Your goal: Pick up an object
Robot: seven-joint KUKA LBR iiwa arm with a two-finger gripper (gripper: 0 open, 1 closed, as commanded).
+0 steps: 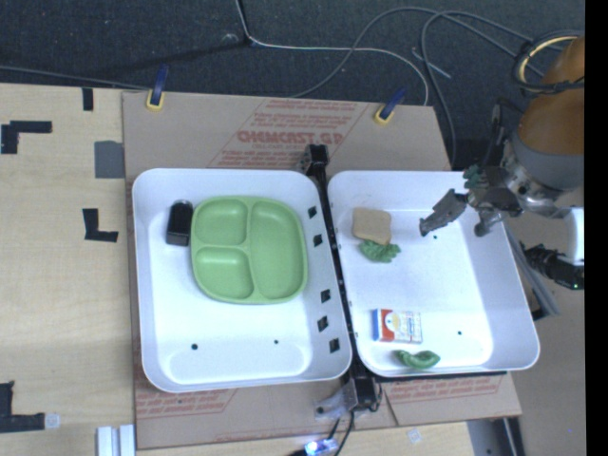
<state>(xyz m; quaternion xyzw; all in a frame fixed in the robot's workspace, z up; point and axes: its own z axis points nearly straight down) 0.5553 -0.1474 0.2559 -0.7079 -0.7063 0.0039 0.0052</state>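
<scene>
1. The gripper [463, 212] hangs over the upper right part of the right bin [494, 293]. Its two fingers are spread apart, with nothing between them.
2. A tan block [371, 223] sits in the upper left of the right bin, near the wall between the bins. A green leafy piece [380, 250] touches its lower edge.
3. A small card box [395, 326] lies lower down, and a green piece [417, 357] lies by the bottom rim.
4. The middle of the right bin has bare white floor.
5. The left bin [157, 283] holds a green tray [249, 250] with three parts. A black block [179, 222] sits just beside its left edge.
</scene>
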